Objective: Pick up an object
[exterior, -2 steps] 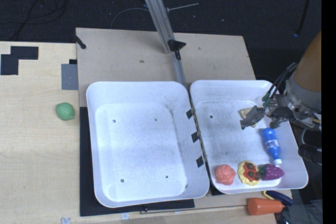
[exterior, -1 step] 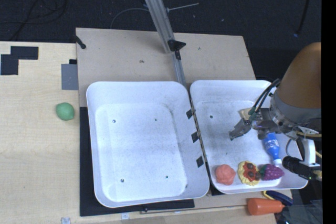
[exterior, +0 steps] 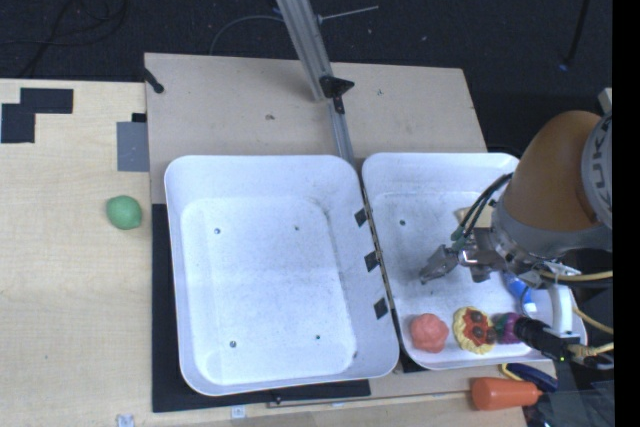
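In the right bin (exterior: pixel 420 177), a pink-red ball (exterior: pixel 429 332) lies near the front wall. Beside it, to the right, is a yellow and red toy (exterior: pixel 473 329), followed by a purple piece (exterior: pixel 508 325). A blue and white item (exterior: pixel 521 292) sits further right, partly under the arm. My gripper (exterior: pixel 450 265) hangs low over the middle of the right bin, behind and slightly right of the pink-red ball and apart from it. Nothing is visibly held in it. The orange-banded wrist (exterior: pixel 556 185) hides the bin's right side.
The left bin (exterior: pixel 200 177) stands beside the right one. A green ball (exterior: pixel 124 212) rests on the bench left of the bins. An orange object (exterior: pixel 503 393) lies in front of the right bin. An aluminium bar (exterior: pixel 305 25) slants in at the back.
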`<state>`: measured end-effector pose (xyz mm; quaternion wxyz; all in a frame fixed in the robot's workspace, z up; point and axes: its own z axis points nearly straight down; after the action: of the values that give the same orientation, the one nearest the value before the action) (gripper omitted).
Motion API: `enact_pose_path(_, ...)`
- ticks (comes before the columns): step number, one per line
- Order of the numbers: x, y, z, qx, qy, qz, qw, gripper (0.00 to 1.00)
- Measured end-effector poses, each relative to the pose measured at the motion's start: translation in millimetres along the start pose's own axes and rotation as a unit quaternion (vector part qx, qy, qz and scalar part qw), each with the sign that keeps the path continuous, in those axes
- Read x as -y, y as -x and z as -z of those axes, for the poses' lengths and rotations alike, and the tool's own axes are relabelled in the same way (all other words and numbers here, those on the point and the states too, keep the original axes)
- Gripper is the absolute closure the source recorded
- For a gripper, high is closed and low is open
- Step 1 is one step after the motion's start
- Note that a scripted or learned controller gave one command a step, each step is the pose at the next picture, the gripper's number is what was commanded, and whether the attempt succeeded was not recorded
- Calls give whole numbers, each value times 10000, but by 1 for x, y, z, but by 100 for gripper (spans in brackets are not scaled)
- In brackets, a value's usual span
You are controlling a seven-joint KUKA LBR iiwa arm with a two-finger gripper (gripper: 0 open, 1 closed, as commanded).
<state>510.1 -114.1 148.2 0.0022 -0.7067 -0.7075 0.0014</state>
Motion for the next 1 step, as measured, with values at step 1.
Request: enact_pose_path(1,1,0,-53,1,-1,-2,10000,0)
